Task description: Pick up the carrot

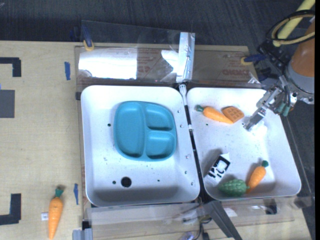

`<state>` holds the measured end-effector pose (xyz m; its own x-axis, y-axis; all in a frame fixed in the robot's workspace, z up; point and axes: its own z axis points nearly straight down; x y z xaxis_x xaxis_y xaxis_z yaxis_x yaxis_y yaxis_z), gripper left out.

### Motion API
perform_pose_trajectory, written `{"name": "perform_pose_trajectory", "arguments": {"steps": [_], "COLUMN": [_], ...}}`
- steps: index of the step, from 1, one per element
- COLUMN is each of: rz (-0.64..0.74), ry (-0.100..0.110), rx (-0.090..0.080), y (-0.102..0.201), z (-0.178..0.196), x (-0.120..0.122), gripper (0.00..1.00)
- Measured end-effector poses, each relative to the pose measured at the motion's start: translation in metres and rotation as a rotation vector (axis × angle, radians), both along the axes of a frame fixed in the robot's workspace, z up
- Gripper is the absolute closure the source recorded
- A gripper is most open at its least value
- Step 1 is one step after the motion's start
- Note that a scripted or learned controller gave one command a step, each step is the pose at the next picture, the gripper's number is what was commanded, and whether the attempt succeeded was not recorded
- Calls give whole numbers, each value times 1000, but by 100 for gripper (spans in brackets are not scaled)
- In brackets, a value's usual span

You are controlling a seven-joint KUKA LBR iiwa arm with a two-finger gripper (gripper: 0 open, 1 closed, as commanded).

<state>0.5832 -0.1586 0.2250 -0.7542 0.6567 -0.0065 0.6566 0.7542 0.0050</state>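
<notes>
The arm (302, 64) has an orange band above a grey wrist, black and yellow cables looping beside it, and a silver-grey metal gripper (248, 124) with what may be a small green part.

gripper (256, 115) over right bin (290, 149) | carrot (216, 114) beside cracker (233, 114) (touching) | blue tray (145, 130) in left bin (95, 134)

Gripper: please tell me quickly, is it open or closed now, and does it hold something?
Gripper: over the right bin, near the upper carrot; nothing seen in it; open or closed cannot be told.
</notes>
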Motion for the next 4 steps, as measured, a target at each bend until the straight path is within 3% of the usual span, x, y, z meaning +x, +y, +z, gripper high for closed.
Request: {"name": "perform_pose_trajectory", "arguments": {"steps": [1, 2, 3, 4], "rz": [-126, -629, -626, -858], "ry": [14, -9, -22, 5], "rx": [3, 3, 1, 4], "y": [47, 57, 56, 114], "z": [-109, -132, -121, -42], "x": [53, 76, 79, 85], "gripper": [0, 0, 100, 100]}}
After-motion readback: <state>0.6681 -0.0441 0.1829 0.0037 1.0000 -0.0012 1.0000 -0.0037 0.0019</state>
